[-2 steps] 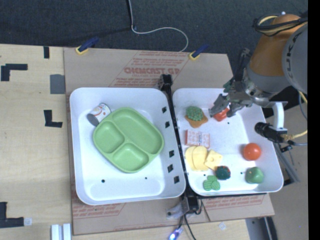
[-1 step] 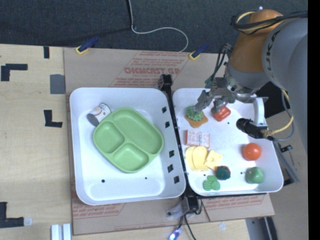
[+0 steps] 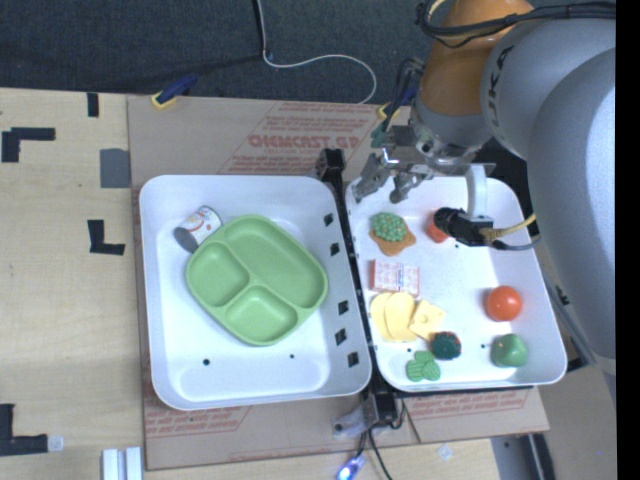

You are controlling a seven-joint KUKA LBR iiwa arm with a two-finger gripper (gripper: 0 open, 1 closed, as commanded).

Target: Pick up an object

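The gripper (image 3: 388,186) hovers at the right bin's (image 3: 530,373) far-left corner, metal fingers spread, holding nothing. A knobbly green-topped toy (image 3: 390,233) lies just beside.

A flat brown cardboard sheet (image 3: 290,133) with red print lies on the light wooden table (image 3: 60,298), under both bins. On the far side, a thin white cable (image 3: 300,63) curves over the dark grey carpet floor (image 3: 130,18). Black tape marks (image 3: 30,140) are on the left part of the table. A small yellow and blue clip (image 3: 174,90) sits at the far edge of the cardboard.
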